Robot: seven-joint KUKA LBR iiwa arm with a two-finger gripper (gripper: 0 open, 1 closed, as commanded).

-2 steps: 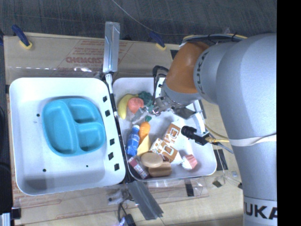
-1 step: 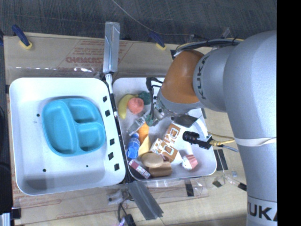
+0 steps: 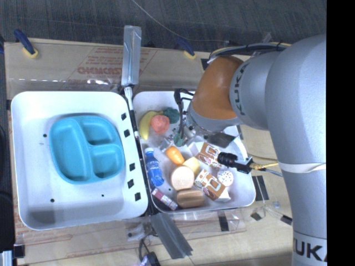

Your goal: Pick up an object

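Note:
The right bin (image 3: 244, 195) holds a heap of toy food. At its far left lie a yellow banana (image 3: 145, 124) and a pink-red fruit (image 3: 160, 123), with a dark green piece (image 3: 171, 114) behind them. Nearer the front are an orange carrot (image 3: 175, 155), a pale yellow block (image 3: 192, 164), a cream round bun (image 3: 182, 178), a brown bread roll (image 3: 190, 198), a blue bottle (image 3: 153, 168), brown-and-white snack packets (image 3: 209, 184) and a white dotted ball (image 3: 224, 177). My gripper (image 3: 182, 132) reaches down into the bin's middle just right of the pink fruit, under the orange band (image 3: 217, 90).
The left bin (image 3: 33, 165) holds a blue divided tray (image 3: 86, 147). A grey metal bar (image 3: 131, 54) stands along the divider between the bins. The arm's large grey body (image 3: 288, 93) covers the right bin's far right side. A cable (image 3: 260, 166) runs across the right rim.

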